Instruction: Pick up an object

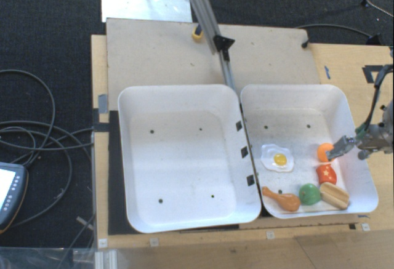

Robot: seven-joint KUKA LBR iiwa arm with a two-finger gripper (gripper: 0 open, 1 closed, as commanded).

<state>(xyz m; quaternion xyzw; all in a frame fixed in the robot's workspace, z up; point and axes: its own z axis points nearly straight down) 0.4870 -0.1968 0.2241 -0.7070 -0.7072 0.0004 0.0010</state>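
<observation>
Along the right bin's [295, 98] front edge lie a drumstick [282, 198], green ball [309, 194] and hot dog [333, 195], with a red piece [327, 173], fried egg [277, 159] and orange ball [324, 152] behind; gripper [340, 147] at right wall beside orange ball, grip state undeterminable.

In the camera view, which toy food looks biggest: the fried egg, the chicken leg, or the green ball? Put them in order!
1. Chicken leg looks longest.
2. Fried egg, nearly as big, so those two are close.
3. Green ball, clearly smallest.
</observation>
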